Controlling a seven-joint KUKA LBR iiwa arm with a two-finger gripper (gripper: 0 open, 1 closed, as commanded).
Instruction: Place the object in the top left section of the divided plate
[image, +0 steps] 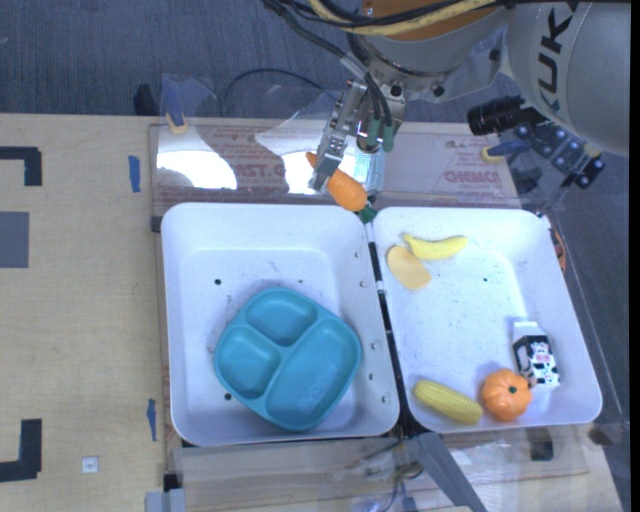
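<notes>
Camera view gives me the gripper (345, 178) at upper centre, fingers pinching a small orange carrot-like toy (347, 190) above the teal divided plate (288, 356).

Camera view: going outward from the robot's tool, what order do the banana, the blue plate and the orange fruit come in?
From the tool:
1. Banana, top of the right bin.
2. Blue divided plate, left bin.
3. Orange fruit, right bin's bottom corner.
</notes>
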